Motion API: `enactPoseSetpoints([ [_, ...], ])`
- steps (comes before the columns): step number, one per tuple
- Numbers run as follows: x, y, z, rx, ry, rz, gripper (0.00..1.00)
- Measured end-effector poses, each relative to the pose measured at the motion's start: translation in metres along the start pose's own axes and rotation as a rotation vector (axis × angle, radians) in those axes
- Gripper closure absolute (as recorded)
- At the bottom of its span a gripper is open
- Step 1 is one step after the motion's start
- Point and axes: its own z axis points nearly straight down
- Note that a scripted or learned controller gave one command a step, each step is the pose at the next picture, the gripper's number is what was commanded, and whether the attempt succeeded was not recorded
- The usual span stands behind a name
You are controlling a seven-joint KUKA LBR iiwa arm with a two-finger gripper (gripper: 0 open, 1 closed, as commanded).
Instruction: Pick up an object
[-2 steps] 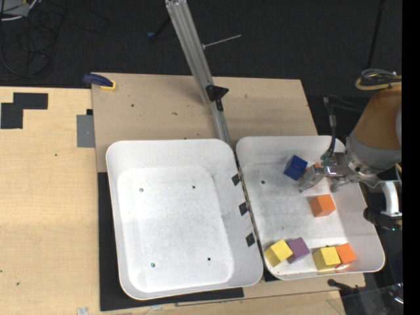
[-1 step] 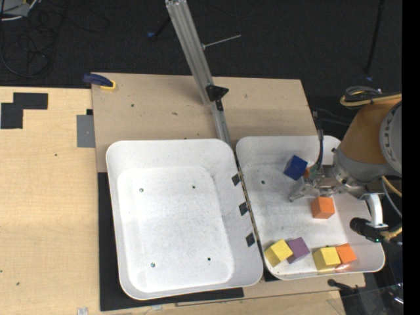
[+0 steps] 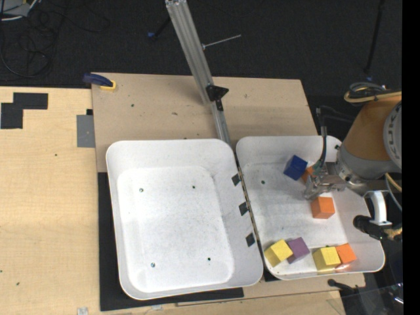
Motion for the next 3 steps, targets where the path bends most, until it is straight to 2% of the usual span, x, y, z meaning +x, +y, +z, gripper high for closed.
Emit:
enactPoseSetpoints([
  [2,-0.008,-0.002,-0.098,-0.008,-0.002,-0.005,1.00],
  [3,0.045,-0.003,-0.112,-0.002,0.002,-0.008,1.00],
])
